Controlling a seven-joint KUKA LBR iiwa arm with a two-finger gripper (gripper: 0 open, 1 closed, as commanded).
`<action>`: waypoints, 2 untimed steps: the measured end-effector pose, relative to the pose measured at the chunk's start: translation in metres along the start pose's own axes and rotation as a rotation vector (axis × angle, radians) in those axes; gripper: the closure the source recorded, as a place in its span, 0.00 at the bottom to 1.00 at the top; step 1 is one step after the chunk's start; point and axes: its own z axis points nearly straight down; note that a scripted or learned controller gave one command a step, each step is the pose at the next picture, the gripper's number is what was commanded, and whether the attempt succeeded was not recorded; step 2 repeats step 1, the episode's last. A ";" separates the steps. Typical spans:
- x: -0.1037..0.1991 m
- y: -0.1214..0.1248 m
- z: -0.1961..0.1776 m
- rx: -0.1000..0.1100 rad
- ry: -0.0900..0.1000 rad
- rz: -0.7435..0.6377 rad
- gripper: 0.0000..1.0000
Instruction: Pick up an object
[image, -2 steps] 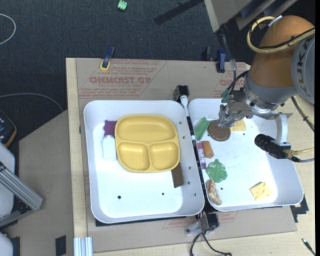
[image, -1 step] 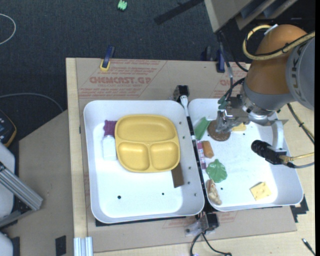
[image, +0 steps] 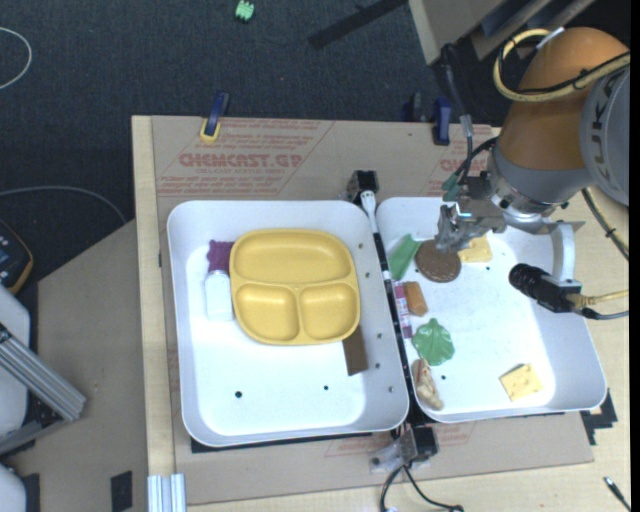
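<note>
tool (image: 450, 228) low over far-left part of right bin (image: 560, 395), directly above brown round disc (image: 438, 265); can't tell whether it's spread or pinching; green piece (image: 402, 255) just left of disc, yellow piece (image: 476, 250) just right; leafy green item (image: 434, 341) and yellow wedge (image: 521, 381) nearer; left bin (image: 190, 330) carries yellow divided tray (image: 295, 285)

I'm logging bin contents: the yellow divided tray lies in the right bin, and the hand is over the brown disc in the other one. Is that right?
Not quite. The camera view shows the yellow tray in the left bin, not the right. The hand is over the brown disc in the other bin, the right one, as you say.
</note>
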 end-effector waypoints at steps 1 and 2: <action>0.001 -0.005 0.020 0.009 0.001 0.001 1.00; 0.001 -0.005 0.020 0.009 0.001 0.001 1.00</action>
